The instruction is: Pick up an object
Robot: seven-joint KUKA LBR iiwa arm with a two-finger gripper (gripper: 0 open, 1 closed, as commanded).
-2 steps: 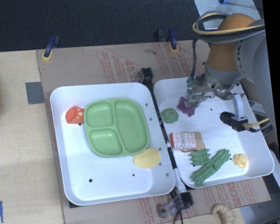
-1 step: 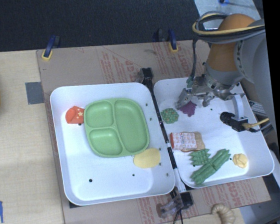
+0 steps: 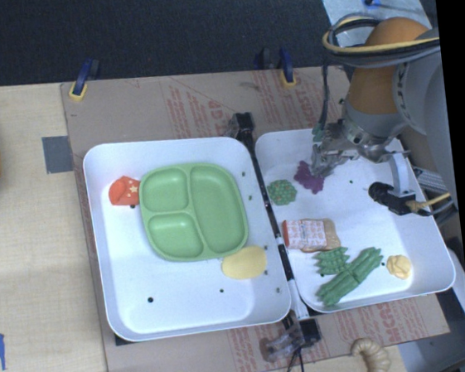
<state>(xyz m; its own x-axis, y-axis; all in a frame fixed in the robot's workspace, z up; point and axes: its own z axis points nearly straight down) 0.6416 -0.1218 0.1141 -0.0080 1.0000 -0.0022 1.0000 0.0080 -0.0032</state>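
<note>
Left bin (image 3: 121, 310): a green divided plate (image 3: 194, 210) lies at its centre. A red piece with a yellow star (image 3: 123, 191) sits at the plate's upper left, just beside it. A pale yellow lump (image 3: 244, 263) lies at the plate's lower right edge, touching or nearly so.

Right bin (image 3: 431, 279): a purple piece (image 3: 309, 179) lies in the upper left part. A round green leafy piece (image 3: 281, 191) lies just left of and below it, near the wall between the bins. A printed packet (image 3: 310, 234) lies at centre left. A bundle of green pods (image 3: 346, 270) lies in the lower middle. A small yellow lump (image 3: 398, 266) lies to their right, apart from them.

Arm: enters from the upper right of the frame. The gripper (image 3: 326, 157) is low over the upper part of the right bin, at the upper right edge of the purple piece; contact cannot be told. Whether the claw is apart or together cannot be told.

Below the bins, on the bench: a tan curved piece (image 3: 371, 358).
</note>
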